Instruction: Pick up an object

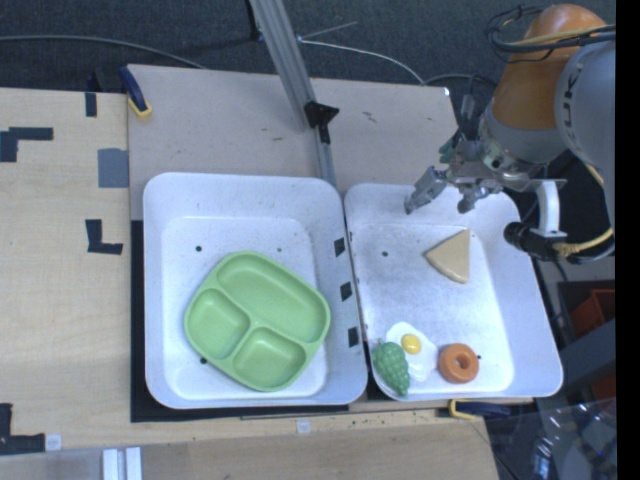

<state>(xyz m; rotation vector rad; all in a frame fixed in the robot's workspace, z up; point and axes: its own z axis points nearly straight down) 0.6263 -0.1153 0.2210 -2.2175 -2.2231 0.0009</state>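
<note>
Pincer (pixel 441 198): over the far end of the right bin (pixel 530 343), fingers spread apart, nothing between them. The left fingertip sits above the bin's far left corner area, the right fingertip nearer the middle of the far rim. Arm (pixel 560 78): grey, orange band above the wrist, entering from the right. Wedge (pixel 450 255): tan, cheese-like, lying flat on the bin floor just nearer the camera than the pincer, apart from it, point toward the left. Remaining contents sit at the bin's near edge, well apart from the pincer: fried egg (pixel 412 348), white with a yellow yolk; green vegetable (pixel 391 368), knobbly, touching the egg's left side; doughnut (pixel 459 363), brown, just right of the egg. Left bin (pixel 160 268): adjoins the right bin along one side and holds a green tray (pixel 257 320) with three compartments, lying at an angle on the floor. Table (pixel 200 118): tan, carrying both bins; a grey metal post (pixel 285 43) slants up from behind the seam between them.
</note>
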